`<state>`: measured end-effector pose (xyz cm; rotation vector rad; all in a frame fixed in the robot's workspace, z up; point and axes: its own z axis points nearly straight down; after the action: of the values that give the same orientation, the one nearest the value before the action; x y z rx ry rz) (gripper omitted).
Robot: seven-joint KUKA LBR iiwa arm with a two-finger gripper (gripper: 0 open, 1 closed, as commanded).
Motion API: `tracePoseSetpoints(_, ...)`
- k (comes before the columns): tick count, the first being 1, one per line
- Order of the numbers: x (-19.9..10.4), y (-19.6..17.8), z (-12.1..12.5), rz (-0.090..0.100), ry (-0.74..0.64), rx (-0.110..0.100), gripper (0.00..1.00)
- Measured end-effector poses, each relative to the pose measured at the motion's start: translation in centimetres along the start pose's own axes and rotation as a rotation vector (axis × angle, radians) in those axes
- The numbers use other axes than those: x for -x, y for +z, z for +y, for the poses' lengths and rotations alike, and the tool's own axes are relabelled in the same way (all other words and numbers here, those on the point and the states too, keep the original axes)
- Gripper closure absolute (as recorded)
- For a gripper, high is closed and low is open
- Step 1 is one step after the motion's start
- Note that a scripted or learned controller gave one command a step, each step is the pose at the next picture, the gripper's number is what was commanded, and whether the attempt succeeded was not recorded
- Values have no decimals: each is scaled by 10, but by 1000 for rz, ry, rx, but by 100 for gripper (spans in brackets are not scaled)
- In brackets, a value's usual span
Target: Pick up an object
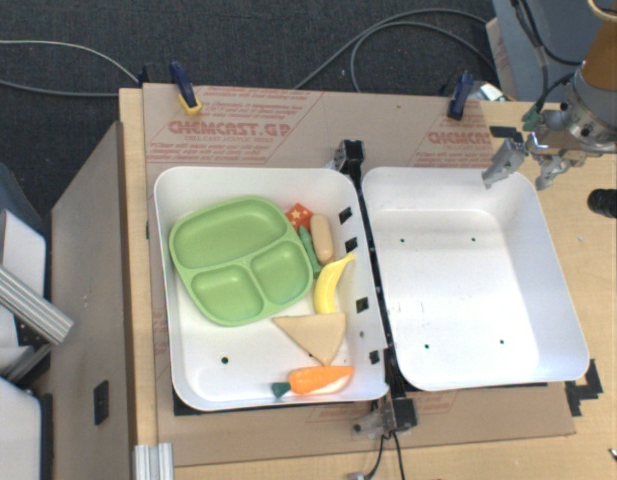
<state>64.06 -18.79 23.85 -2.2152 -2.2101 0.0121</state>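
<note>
Nearest in the left bin [178, 368]: a toy carrot [318, 379] lying flat along the near wall, its green tip pointing left. Just beyond it, a tan wedge [315, 332], one corner close to the carrot. A banana [330, 283] lies past the wedge, curving toward the divider between the bins. Left of the banana sits a green sectioned plate [238, 258], taking up most of the bin's left half. Farther still, a small sausage [322, 236] next to a red piece [300, 214], both tucked against the plate's far right corner.

The right bin [468, 298] lies beside it, walls touching.

My gripper [523, 165] hangs over the right bin's far right corner, well apart from every item. Fingers spread, nothing between them.
</note>
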Motion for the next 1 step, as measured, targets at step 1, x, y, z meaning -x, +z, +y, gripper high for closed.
tracePoseSetpoints(1,-1,-8,3,-3,-3,13,0)
